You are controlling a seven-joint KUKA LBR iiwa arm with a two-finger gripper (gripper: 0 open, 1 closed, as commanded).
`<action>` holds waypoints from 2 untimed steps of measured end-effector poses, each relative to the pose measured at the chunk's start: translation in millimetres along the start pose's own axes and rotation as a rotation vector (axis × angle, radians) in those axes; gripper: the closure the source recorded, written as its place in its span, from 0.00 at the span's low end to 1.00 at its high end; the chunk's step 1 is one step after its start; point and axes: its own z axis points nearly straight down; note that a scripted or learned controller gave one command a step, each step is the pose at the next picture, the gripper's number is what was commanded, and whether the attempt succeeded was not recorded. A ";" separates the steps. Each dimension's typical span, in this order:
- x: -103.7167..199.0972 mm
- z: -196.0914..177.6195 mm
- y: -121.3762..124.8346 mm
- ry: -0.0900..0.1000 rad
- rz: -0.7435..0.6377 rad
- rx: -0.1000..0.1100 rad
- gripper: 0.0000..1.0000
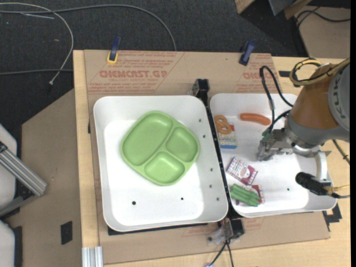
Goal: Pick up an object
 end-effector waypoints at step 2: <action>-6.7 -109.4 3.8 -0.003 -0.001 -0.006 1.00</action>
